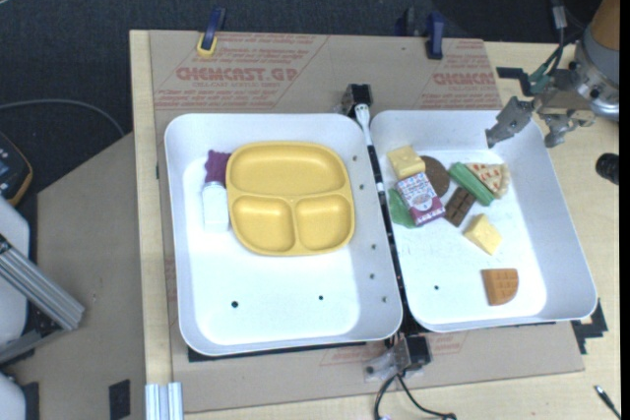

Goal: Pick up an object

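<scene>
— Dark carpet surrounds a brown board [295, 64], and two white bins sit on it side by side. What is in the left bin [197, 290]?

— A yellow tray [290, 197] with three compartments, lying flat toward the far side. Just left of it, touching its edge, stand a small white bottle [215, 207] and something purple [216, 165] behind it.

— And the right bin [561, 241]?

— A cluster of toy food near its middle. A pale yellow block [405, 160] lies closest to the divider, with a red and white packet [420, 195] just in front of it, resting over a green piece [400, 209]. A dark brown round piece [436, 176] sits behind the packet, a brown bar [460, 205] to its right, and a pizza slice [485, 180] with a green strip along it beyond that. A yellow cheese wedge [482, 234] lies nearer the front, and a waffle-like brown square [500, 285] sits apart, close to the front rim.

— Where is the gripper [536, 125]?

— Over the far right corner of the right bin, on the arm coming in from the right. It hangs well apart from the food cluster, nearest the pizza slice.

— Are its jaws spread?

— They look spread, one finger [510, 121] pointing toward the bin floor, with nothing between them.
</scene>
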You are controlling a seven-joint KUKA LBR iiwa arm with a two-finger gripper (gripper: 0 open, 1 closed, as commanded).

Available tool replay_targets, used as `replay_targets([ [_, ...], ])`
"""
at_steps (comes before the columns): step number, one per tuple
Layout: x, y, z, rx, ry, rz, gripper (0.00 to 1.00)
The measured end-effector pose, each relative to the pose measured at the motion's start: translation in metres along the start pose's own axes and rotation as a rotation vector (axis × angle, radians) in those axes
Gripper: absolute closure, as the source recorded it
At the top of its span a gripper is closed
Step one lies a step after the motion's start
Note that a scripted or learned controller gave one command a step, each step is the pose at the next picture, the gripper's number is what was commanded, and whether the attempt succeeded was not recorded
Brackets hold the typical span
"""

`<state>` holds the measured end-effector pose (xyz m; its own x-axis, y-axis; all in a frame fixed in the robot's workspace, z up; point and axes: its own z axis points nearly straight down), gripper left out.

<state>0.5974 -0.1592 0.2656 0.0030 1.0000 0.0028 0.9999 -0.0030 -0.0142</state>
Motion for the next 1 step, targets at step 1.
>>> replay_targets([
  [1, 0.0003, 0.0019, -0.0077, -0.013, -0.003, -0.003, 0.00],
])
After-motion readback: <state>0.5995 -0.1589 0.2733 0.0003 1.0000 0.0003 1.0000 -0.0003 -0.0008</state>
